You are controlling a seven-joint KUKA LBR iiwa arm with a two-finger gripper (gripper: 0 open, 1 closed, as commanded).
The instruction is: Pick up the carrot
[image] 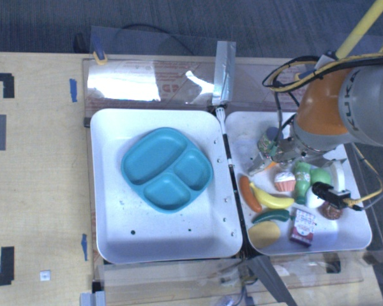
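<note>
Carrot [245, 193] sits along the left wall of the right bin [354, 238], touching the banana [272, 199]. Gripper [272, 150] is near, up-right; honestly can't tell how its jaws stand.

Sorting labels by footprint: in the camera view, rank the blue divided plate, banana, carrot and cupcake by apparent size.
1. Blue divided plate, by far the largest.
2. Banana.
3. Carrot, slightly shorter than the banana and partly overlapped by it, so that order is unsure.
4. Cupcake, smallest.
</note>
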